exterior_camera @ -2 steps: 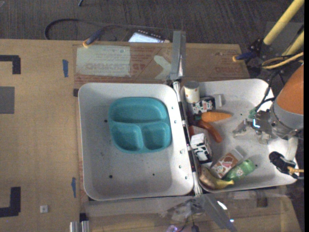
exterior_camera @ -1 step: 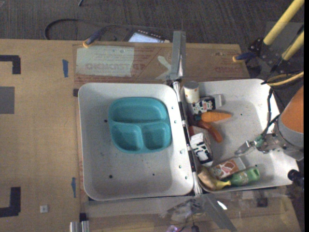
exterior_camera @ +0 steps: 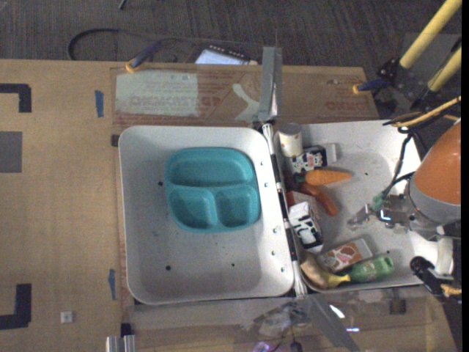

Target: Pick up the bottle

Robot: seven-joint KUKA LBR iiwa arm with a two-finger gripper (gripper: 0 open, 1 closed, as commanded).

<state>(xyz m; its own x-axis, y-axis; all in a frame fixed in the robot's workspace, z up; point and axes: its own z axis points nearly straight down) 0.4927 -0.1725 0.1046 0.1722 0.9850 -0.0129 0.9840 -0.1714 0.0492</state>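
- camera view: two shallow white plastic bins sit side by side on a brown cardboard-covered bench [exterior_camera: 58, 218]; the left bin [exterior_camera: 139, 218] holds a teal plastic divided tray [exterior_camera: 212, 188] with three compartments, lying towards its far half.
- the right bin [exterior_camera: 366, 145] is crowded along its left wall: a small white cylindrical jar with a tan lid [exterior_camera: 290, 138] at the far corner, a black-and-white patterned carton [exterior_camera: 311, 158] just beside it, and an orange carrot-shaped toy [exterior_camera: 327, 175] lying across, touching another orange piece below it.
- nearer, a second black-and-white patterned carton [exterior_camera: 305, 226] rests against the divider between the bins.
- the green plastic bottle [exterior_camera: 371, 269] lies on its side in the near part of the right bin, close to the near wall, between a yellow banana-shaped toy [exterior_camera: 326, 277] on its left and the arm on its right; a small printed card-like packet [exterior_camera: 344, 254] lies just beyond it.
- the grey arm with its orange band [exterior_camera: 443, 171] enters from the right; the metal gripper [exterior_camera: 377, 213] hangs over the right bin, further away than the bottle and apart from it.
- nothing is seen between its fingers; how wide they are set i cannot tell.
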